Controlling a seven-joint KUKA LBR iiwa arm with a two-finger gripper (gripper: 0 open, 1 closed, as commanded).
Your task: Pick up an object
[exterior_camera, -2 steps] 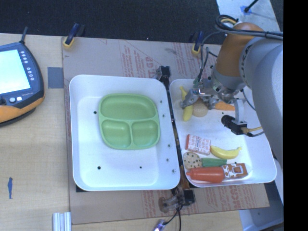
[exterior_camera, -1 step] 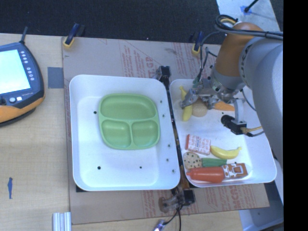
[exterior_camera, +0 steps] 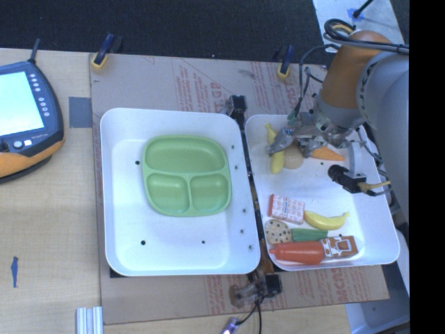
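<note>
My gripper (exterior_camera: 284, 143) hangs low over the far left part of the right bin (exterior_camera: 375, 256). Just under and beside it lie a small yellow piece (exterior_camera: 277, 163) and a tan rounded piece (exterior_camera: 294, 161); whether it touches either I cannot tell. An orange carrot (exterior_camera: 327, 155) lies just to its right. Nearer the front of that bin lie a pink wafer pack (exterior_camera: 286, 209), a yellow banana (exterior_camera: 325, 220), a round cookie (exterior_camera: 277, 232), a green stick (exterior_camera: 306, 235), a red pepper (exterior_camera: 299, 253) and a brown box (exterior_camera: 341, 245).
The left bin (exterior_camera: 125, 249) holds a green divided plate (exterior_camera: 186, 175). A tablet-like pendant (exterior_camera: 24, 120) lies on the bench at far left. The grey arm with its orange band (exterior_camera: 348, 68) fills the space over the right bin's far right corner.
</note>
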